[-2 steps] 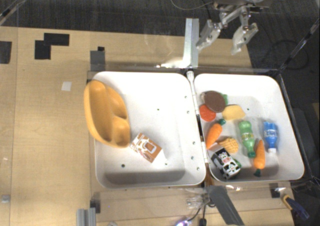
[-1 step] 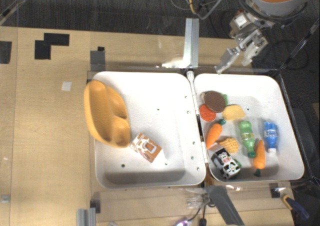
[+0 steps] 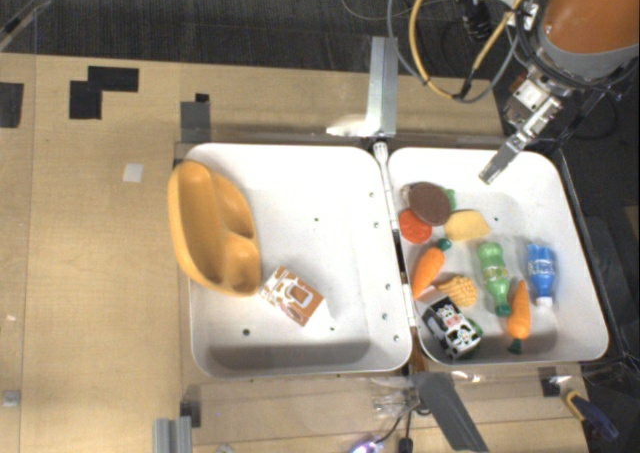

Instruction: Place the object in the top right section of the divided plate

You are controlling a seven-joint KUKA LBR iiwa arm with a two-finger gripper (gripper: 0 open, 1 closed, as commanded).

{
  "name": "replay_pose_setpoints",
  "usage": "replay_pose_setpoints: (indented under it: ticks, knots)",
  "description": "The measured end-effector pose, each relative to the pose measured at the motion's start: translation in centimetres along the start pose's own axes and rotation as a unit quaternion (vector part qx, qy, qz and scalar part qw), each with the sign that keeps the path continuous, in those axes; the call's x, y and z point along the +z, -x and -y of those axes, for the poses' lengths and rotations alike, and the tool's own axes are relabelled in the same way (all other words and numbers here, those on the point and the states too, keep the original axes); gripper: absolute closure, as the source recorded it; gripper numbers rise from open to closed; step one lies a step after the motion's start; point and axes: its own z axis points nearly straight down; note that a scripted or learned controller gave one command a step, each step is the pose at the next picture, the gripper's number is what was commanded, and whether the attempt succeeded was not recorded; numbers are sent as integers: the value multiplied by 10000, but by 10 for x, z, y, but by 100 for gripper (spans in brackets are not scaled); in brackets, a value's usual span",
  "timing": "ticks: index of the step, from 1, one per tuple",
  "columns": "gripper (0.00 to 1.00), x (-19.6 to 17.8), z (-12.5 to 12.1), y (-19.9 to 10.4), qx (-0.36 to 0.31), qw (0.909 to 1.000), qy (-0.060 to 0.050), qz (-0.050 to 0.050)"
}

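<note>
The yellow divided plate (image 3: 210,226) lies at the left side of the left bin (image 3: 320,181), leaning on its wall. A small brown and white box (image 3: 292,297) rests just beside the plate's lower right rim. My gripper (image 3: 497,164) hangs over the upper part of the right bin (image 3: 560,191), above and to the right of the toy pile, and nothing shows in it. It is far from the plate and the box.
The right bin holds several toys: a brown disc (image 3: 430,201), a red tomato (image 3: 415,226), a lemon (image 3: 466,225), two carrots (image 3: 428,266), corn (image 3: 458,289), a green bottle (image 3: 491,271), a blue bottle (image 3: 540,273) and a black-and-white carton (image 3: 452,329). Cables loop behind the bins.
</note>
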Motion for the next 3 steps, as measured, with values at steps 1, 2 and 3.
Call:
replay_pose_setpoints:
  ticks: [1,2,3]
  knots:
    - [0,-48,-21,-24,-2512,9679,-13,-25]
    - [0,-28,-68,-78,-3173,9483,-17,-36]
    - [0,17,-68,-78,-2496,9683,-7,-17]
